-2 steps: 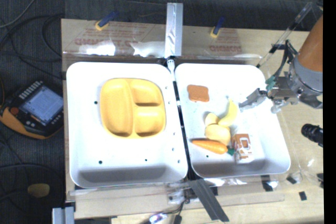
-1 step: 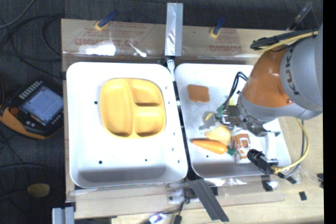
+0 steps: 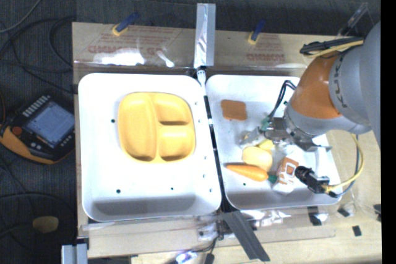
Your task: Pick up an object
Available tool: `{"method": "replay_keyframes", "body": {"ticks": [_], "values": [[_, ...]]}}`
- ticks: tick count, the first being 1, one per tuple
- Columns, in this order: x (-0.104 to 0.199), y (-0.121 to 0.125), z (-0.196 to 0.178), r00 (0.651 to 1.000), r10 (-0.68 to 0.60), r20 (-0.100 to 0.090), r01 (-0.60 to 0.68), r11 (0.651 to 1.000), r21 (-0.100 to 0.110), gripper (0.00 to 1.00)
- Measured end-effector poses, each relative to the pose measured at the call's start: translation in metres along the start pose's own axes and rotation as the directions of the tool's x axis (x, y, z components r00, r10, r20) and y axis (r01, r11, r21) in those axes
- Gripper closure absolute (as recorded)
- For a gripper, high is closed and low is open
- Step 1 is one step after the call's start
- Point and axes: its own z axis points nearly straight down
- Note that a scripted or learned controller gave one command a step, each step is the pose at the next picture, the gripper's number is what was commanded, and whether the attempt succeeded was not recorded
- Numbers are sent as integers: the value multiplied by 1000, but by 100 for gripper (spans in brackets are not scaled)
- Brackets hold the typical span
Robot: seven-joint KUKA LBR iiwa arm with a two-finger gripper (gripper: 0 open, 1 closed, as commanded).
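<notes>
Camera view: pale yellow lemon-shaped toy [image 3: 258,156] lies in right white bin [image 3: 218,133], the gripper [image 3: 267,133] just above it, its grip unreadable. Orange carrot-shaped toy [image 3: 246,171] sits just below the lemon, brown square block [image 3: 234,110] above-left. Left white bin [image 3: 99,151] holds a yellow divided tray [image 3: 156,126].

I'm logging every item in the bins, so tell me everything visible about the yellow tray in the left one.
The yellow tray is a rounded-corner rectangle of glossy, plastic-looking material, split by raised ridges into three compartments: one long one on the view's left, two smaller ones on the right. It lies flat and right side up on the floor of the left bin, toward the bin's far half, slightly askew. Nothing lies in it, and nothing but the bin touches it.
</notes>
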Motion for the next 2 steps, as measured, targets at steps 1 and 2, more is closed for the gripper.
{"method": "replay_keyframes", "body": {"ticks": [1,2], "values": [[0,1,-10,1000,0,0,0,1000,-3,100],[61,44,-94,998,-62,1,62,998,9,100]]}}
